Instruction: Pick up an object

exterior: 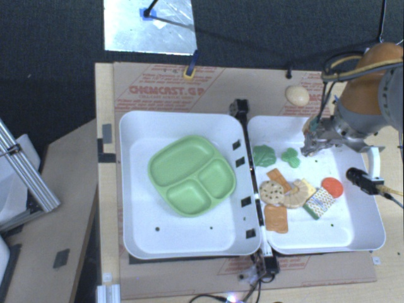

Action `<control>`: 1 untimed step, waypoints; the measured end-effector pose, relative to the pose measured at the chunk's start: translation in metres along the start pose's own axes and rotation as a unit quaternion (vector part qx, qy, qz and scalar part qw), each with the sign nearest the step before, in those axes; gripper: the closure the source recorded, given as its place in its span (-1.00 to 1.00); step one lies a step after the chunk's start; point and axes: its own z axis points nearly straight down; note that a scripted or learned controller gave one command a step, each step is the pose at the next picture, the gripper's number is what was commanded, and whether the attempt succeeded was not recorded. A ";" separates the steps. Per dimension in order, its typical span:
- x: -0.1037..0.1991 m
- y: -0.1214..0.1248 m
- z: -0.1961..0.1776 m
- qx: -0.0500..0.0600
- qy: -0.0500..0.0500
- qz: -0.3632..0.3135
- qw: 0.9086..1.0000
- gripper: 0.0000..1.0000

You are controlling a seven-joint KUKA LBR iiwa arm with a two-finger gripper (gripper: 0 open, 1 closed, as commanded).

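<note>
Seen from above, two white bins are sitting side by side on the bench. The left bin (136, 169) is holding a green divided plate (191, 175), lying flat near its middle. The right bin (363, 229) is carrying a cluster of small toy foods: two green leafy pieces (276, 154) near its upper left, a round cookie (272, 192) below them, an orange slab (276, 219) just under the cookie, a small patterned box (319, 202) tilting to the right of these, and a red round piece (332, 187) touching the box's upper side. The arm is reaching in from the right, and its gripper (310, 145) is hanging over the upper part of the right bin, just right of the green pieces; nothing is sitting between its tips. A pale egg (297, 95) is lying on the cardboard beyond the right bin.
</note>
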 end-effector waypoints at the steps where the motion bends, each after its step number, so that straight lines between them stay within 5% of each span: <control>1: 0.002 0.004 -0.044 0.000 0.000 -0.001 1.000 1.00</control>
